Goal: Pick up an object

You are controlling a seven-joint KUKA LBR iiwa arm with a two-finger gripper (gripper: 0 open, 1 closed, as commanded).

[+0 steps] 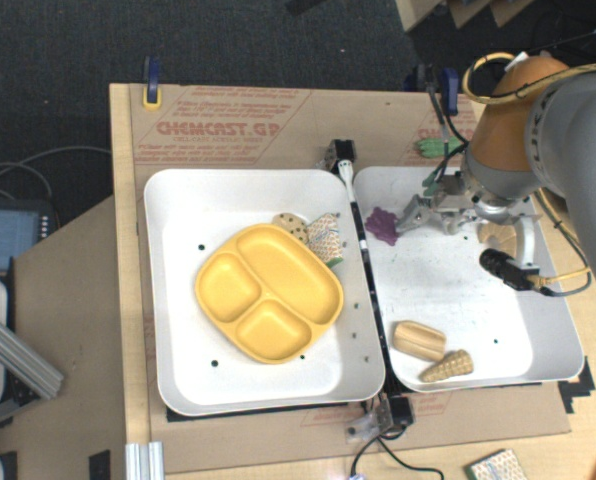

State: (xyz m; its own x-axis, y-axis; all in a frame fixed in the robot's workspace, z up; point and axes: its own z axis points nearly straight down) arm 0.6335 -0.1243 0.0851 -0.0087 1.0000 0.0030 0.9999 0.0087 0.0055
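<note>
In the right bin (538, 363), a small purple object (382, 225) lies near the upper left corner. My gripper (415, 217) hangs low over the bin just to the right of it, very close to it. I cannot tell whether it touches the purple object. At the bin's front lie a tan cylinder (419, 340) and a ridged tan cone (448, 366), side by side and far from the gripper.
The left bin (178, 368) holds a yellow divided plate (268, 293), with a speckled cookie-like piece (290, 224) and a patterned object (326, 236) at its far edge. The wall between the two bins (363, 268) runs just left of the purple object.
</note>
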